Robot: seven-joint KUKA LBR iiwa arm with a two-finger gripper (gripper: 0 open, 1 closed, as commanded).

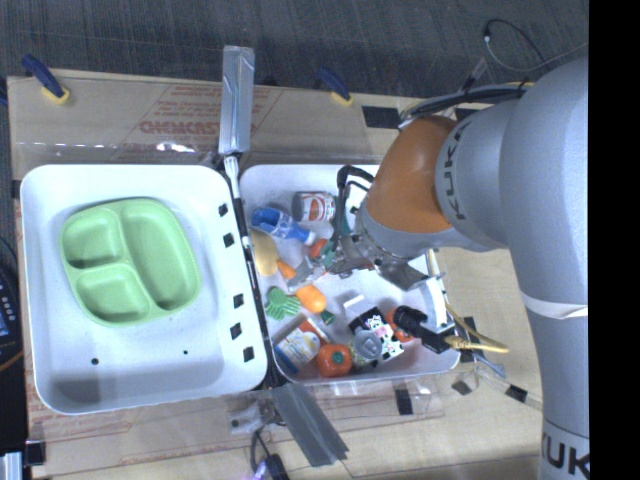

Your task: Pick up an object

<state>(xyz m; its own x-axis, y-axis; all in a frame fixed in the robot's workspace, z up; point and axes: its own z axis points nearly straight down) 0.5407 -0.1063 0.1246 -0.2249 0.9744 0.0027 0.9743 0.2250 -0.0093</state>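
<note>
Fingers of the gripper (pixel 338 255) reach down into the clutter of the right bin (pixel 436 364), and you cannot tell whether they are spread or pinched, because the orange-banded wrist (pixel 412 183) covers them from above.

Anything you could pick lies in that bin, packed close. Just left of the gripper you have one small orange piece (pixel 318 251), one blue bottle (pixel 282 223) and one pale yellow piece (pixel 263 256) against the dividing wall. One red-and-white can (pixel 315 207) lies near the far wall. Toward the near wall you can count one orange block (pixel 312 298), one green thing (pixel 283 305) touching it, one labelled tin (pixel 298 346), one red round fruit (pixel 335 360), one white block (pixel 352 301) and one black-and-white toy (pixel 371 324). The arm's bulk hides the bin's right side.

Your left bin (pixel 60 388) holds one green tray (pixel 128 258) with three compartments. That makes two bins. Two blue clamps (pixel 45 78) grip the bench's far edge.
</note>
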